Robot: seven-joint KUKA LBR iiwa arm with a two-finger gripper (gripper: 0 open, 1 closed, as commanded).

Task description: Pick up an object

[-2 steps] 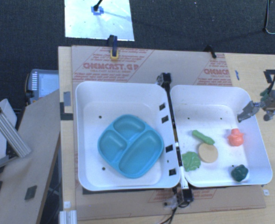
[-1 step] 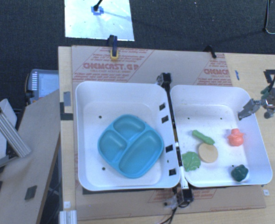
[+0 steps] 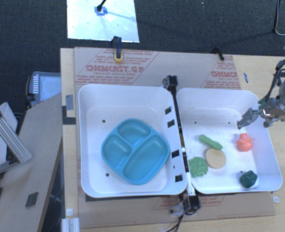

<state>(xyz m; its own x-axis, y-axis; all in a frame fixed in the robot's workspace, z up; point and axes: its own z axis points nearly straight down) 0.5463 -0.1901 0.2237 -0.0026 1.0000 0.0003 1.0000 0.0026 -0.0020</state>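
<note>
5 objects (image 3: 244,142) beside gripper (image 3: 246,120)

A blue divided plate (image 3: 135,151) is lying in a white bin (image 3: 91,100), beside green, tan, coral and dark-teal toys.

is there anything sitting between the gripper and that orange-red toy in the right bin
Nothing visible does. The gripper hangs over the right bin, just up and left of the orange-red toy, with bare white floor between them. The tan disc lies off to the toy's left.
</note>
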